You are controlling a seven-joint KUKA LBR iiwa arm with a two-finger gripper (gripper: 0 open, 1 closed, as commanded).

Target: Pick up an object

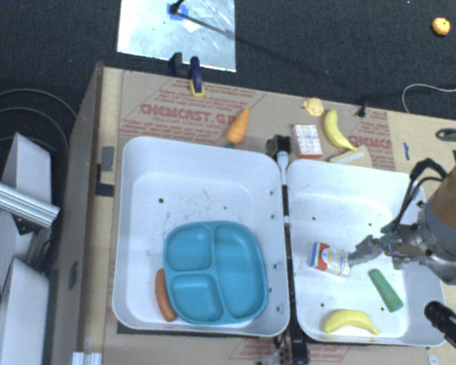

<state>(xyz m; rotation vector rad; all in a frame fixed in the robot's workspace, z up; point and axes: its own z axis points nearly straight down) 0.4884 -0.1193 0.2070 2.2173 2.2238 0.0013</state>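
At the near edge of the right bin (406, 341) a yellow banana (350, 321) lies along the front wall. Just behind it and to the right, a green stick-shaped piece (385, 290) lies slanted on the bin floor. In the left bin (139, 208), toward its near side, sits a blue divided tray (214, 272), and an orange sausage-like piece (164, 295) lies against the tray's left front corner.

A little farther in, near the left wall of the right bin, lies a small carton (331, 259) with red, white and blue print. The gripper (362, 252) reaches in from the right and sits low just beside this carton, at its right end. Whether the tips touch the carton, and whether they are spread or closed, I cannot tell from here; the carton rests on the bin floor.

Beyond the bins, on the cardboard at the far side of the bench, lie an orange carrot (237, 126), a small pinkish box (307, 141), a second banana (336, 131) and a pale yellow lump (313, 106) behind it.
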